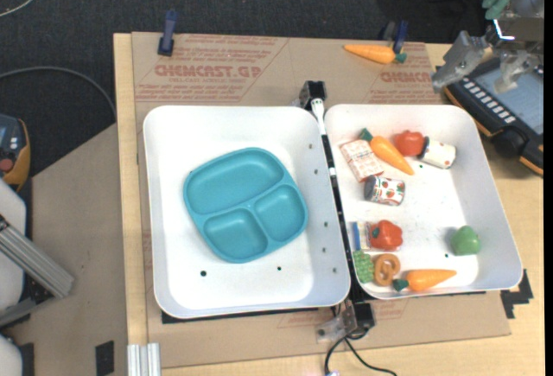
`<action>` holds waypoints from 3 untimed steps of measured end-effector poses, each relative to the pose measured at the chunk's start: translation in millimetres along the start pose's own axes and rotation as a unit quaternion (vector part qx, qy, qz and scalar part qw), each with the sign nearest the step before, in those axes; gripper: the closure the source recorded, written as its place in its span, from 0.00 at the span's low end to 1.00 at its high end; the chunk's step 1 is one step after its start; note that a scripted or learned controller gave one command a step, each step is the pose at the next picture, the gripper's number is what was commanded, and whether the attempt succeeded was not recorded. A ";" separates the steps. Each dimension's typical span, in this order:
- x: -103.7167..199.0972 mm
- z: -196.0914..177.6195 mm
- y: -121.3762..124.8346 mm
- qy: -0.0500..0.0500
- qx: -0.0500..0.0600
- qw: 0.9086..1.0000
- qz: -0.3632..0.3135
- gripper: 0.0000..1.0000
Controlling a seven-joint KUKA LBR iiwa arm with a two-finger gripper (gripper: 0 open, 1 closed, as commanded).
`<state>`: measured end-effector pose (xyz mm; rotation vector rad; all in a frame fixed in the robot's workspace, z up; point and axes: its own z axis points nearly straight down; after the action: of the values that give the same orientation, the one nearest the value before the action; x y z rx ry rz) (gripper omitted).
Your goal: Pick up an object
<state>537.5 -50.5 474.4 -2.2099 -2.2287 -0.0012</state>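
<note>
The right bin (484, 193) holds several toy foods. An orange carrot (390, 155) lies by a red tomato (409, 142), a white piece (438, 156) and a striped carton (360, 159). A small printed box (385, 189) sits mid-bin. Toward the front are a red pepper (385, 234), a green fruit (466, 239), a pretzel (386, 266) and a second carrot (425, 279). My gripper (456, 65) hangs at the upper right, beyond the right bin's far corner and well above the objects, with nothing seen in it.
The left bin (173, 149) contains a teal divided plate (245, 203). A loose carrot (370, 53) lies on the cardboard behind the bins, near a blue clamp (399, 35). Another clamp (167, 30) is at the far left. Black equipment (505, 111) sits right of the bins.
</note>
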 end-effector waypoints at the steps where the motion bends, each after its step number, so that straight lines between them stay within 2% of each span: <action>1: -4.7 -10.4 2.3 -0.002 -0.003 1.000 0.003 1.00; 2: -29.0 -40.3 -60.9 -0.002 -0.004 1.000 0.006 1.00; 3: 89.2 -61.7 -57.3 0.000 -0.004 1.000 -0.003 1.00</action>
<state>479.6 38.1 536.4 -2.2078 -2.2384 -0.0094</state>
